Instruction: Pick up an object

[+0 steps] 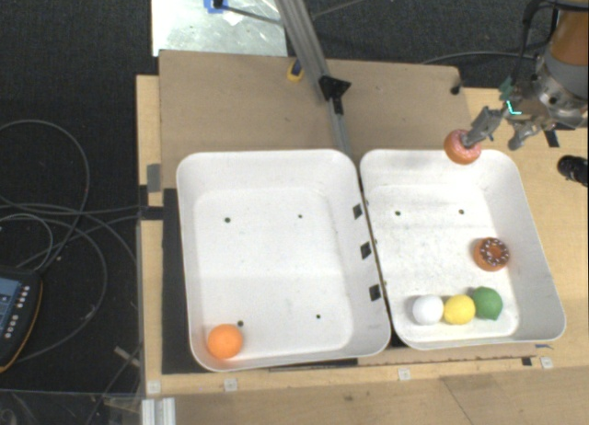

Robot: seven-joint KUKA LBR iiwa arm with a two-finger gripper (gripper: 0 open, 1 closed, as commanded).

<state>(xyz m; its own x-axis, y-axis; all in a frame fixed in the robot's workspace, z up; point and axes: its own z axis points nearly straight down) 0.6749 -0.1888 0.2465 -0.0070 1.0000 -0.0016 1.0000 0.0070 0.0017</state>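
Note:
My gripper (495,136) hangs over the back right corner of the right bin (433,230), its two fingers spread apart and open. A pink frosted doughnut (462,148) sits at the bin's back rim, right against the tip of the left finger (479,129), not between the two fingers. In the same bin lie a chocolate doughnut (492,254) near the right wall and, in a row along the front, a white ball (427,309), a yellow ball (459,309) and a green object (487,304). An orange ball (225,341) rests in the front left corner of the left bin (267,230).
A grey pole (308,37) slants down from the top to a clamp behind the gap between the bins. Black clips (365,248) join the bins' inner walls. Cables and a handheld pendant (14,308) lie on the floor at left.

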